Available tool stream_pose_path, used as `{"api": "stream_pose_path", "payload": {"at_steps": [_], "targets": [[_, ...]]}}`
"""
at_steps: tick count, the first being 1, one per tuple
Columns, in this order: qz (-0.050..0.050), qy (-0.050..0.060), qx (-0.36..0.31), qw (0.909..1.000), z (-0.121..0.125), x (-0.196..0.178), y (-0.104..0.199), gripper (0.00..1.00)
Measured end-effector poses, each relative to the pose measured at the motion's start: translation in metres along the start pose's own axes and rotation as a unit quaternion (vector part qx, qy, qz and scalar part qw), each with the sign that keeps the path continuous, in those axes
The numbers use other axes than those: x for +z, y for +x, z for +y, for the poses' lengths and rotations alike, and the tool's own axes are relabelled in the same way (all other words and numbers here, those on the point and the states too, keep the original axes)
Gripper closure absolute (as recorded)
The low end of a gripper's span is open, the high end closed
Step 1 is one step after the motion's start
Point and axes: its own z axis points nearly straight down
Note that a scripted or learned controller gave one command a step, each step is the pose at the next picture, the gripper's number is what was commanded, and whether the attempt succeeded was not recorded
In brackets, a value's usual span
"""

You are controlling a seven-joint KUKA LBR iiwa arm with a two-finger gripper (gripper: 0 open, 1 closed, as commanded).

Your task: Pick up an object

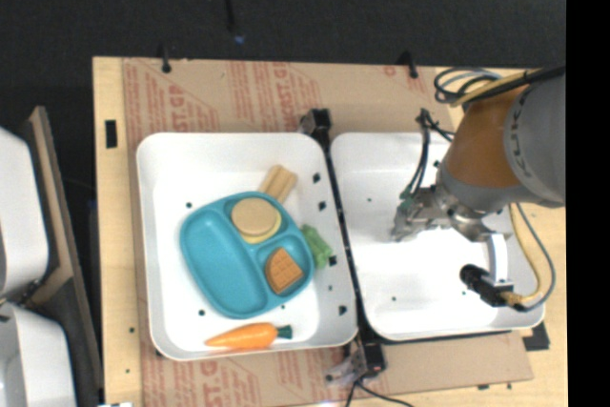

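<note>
two white bins side by side on a bench (124,205), mid frame. left bin (167,300) packed with stuff: blue tray (221,267) lying at a slant in the middle, round cracker-looking disc (256,217) in its upper compartment, brown waffle-ish square (284,270) in the lower right one. tan wooden block (279,181) poking out past the tray's top edge, touching the disc side. small green piece (318,246) tucked just beside the tray's right edge. carrot (248,335) lying flat along the bottom wall of that bin, apart from the tray.

right bin (400,315) with the arm (505,148) reaching in from the right edge of the frame, orange band up top, cables looping off it. gripper (413,219) hanging low over the upper middle of the right bin, pointing left. fingers too dark and bunched to read, so can't tell how wide it stands or whether anything's in it. nothing visibly pinched. all the pickable things sitting over in the left bin, well apart from the gripper.
</note>
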Motion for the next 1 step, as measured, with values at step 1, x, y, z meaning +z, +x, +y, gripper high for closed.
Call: {"api": "stream_pose_path", "payload": {"at_steps": [1], "targets": [[0.000, -0.002, -0.001, 1.0000, 0.0056, -0.0545, 0.0088, 1.00]]}}
